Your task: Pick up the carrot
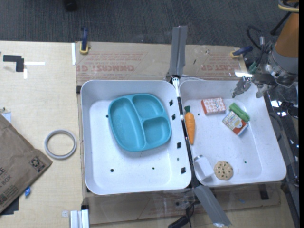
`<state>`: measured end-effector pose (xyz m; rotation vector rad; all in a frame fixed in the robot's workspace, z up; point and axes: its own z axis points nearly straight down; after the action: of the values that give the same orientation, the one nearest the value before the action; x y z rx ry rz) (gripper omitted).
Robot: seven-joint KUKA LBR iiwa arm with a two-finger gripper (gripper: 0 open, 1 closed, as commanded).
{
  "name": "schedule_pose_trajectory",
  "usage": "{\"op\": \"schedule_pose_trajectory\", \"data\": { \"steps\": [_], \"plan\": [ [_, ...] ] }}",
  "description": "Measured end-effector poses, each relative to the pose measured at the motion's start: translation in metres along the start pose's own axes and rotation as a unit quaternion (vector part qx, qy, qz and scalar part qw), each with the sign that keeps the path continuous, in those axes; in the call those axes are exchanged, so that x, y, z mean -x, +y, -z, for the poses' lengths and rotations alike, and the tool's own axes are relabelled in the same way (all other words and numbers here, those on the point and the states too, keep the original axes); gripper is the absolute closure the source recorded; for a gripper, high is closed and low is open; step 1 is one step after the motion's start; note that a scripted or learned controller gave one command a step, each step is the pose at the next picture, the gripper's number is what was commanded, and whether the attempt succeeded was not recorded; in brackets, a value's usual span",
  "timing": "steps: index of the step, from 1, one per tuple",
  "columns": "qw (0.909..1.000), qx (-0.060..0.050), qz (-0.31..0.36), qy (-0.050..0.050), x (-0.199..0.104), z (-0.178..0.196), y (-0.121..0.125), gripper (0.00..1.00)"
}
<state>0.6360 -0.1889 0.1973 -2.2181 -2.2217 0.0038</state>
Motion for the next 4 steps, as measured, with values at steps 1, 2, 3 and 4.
{"op": "schedule_pose_trajectory", "data": {
  "steps": [1, 2, 3, 4],
  "plan": [
    [0.9995, 0.001, -0.032, -0.001, -0.055, 0.142, 0.022, 0.0],
    [0.9924, 0.001, 0.123, -0.001, -0.117, 0.176, 0.024, 0.0],
    [0.972, -0.001, 0.235, 0.0, -0.181, 0.01, 0.018, 0.0],
    [0.9838, 0.001, 0.179, -0.001, -0.144, 0.195, 0.017, 0.0]
  ]
}}
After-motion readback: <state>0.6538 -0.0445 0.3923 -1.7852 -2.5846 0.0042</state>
